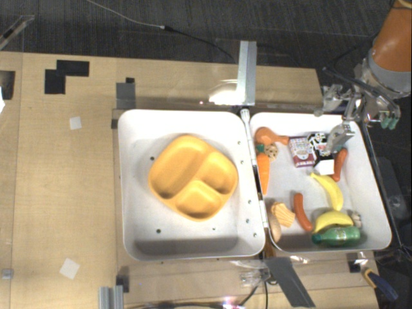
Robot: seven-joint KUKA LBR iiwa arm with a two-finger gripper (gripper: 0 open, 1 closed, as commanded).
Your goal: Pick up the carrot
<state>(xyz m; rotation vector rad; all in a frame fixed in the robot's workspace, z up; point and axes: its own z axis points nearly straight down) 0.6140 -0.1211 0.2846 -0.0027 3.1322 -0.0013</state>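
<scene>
Tool (339, 136) hanging over the far right part of the right bin (380, 192), above a small white-and-black carton (318, 143) and the top end of a reddish sausage (338, 164); impossible to tell how far spread, nothing seen gripped. Carrot (262, 169) lying lengthwise along the left wall of that bin, thick end toward the far side beside an orange drumstick-like toy (269, 136), well apart from the tool, to its left. Yellow divided plate (193, 176) in the left bin (138, 237).
</scene>
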